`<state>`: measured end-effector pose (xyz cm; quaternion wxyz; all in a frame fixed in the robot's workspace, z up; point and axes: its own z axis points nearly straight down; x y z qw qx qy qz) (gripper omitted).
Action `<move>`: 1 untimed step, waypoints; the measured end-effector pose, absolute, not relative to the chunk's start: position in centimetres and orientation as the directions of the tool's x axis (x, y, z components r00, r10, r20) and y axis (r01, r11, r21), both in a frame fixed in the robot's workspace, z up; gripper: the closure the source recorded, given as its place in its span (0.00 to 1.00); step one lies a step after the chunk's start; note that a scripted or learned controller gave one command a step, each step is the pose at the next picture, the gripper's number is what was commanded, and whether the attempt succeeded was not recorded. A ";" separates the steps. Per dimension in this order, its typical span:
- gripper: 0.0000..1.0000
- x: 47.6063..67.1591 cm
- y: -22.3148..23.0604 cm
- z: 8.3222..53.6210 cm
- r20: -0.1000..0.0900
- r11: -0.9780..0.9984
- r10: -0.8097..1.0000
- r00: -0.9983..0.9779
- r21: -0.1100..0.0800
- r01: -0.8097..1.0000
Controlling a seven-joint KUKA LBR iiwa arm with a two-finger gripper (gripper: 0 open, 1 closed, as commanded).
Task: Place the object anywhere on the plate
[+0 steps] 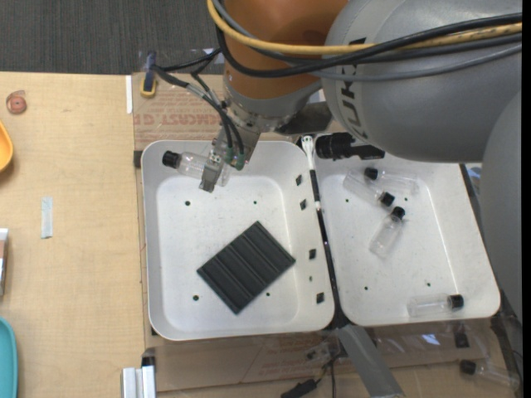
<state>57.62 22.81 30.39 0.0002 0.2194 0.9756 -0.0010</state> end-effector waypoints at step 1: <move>1.00 56.1 22.8 26.1 0.001 0.995 0.100 -0.995 -0.001 0.100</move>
